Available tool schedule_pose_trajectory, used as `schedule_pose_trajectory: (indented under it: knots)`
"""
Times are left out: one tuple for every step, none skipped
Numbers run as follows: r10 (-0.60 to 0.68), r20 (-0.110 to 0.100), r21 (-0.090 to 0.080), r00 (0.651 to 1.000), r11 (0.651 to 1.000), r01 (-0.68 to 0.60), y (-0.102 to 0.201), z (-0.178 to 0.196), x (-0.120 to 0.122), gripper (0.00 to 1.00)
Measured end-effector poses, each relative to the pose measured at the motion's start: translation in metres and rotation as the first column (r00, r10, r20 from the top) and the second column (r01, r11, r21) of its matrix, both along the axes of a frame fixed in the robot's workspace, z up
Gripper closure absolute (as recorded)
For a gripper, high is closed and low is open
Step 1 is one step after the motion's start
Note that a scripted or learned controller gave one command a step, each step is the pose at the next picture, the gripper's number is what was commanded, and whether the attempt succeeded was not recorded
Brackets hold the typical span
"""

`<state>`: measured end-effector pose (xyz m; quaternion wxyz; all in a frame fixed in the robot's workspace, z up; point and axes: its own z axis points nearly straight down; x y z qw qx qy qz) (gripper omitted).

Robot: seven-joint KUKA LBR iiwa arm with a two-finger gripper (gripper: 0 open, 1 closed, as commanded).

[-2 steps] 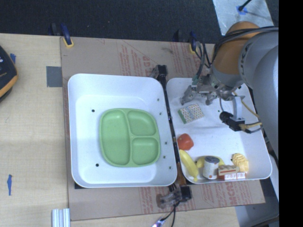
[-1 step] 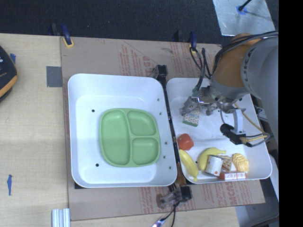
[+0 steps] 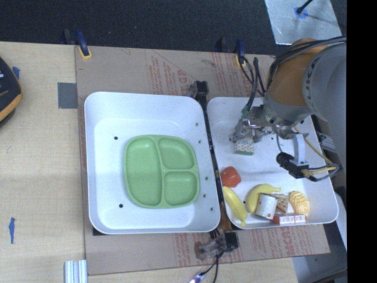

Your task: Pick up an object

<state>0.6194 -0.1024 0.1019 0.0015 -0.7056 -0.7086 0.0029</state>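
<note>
So the grey arm with the orange band (image 3: 294, 75) comes in from the right side of the frame and has its two-finger gripper (image 3: 244, 135) low over the upper part of the right white bin (image 3: 330, 217). Right at the tips there's a small pale, speckled block-like item (image 3: 244, 148), lying on the bin floor as far as I can make out. Honestly it's too blurry there to say whether the fingers are apart, together, or pinching that thing, so I can't tell.

The rest of the pickable stuff is bunched in the lower part of that bin: a red rounded toy tomato (image 3: 230, 176), two yellow plastic bananas (image 3: 234, 204), a small white-and-red can (image 3: 266, 207), a yellow ridged corn-like piece (image 3: 299, 202). Probably they slid into that low corner, which leaves the speckled piece alone and easier to reach.

The left white bin (image 3: 100, 158) holds a green divided plastic plate (image 3: 160, 171) flat in the middle, well apart from the arm.
</note>
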Motion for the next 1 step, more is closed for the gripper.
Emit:
schedule_pose_trajectory:
  knots:
    - [0.001,0.004,0.003,1.000,1.000,-0.001,0.0721,0.0906,-0.0093,1.00]
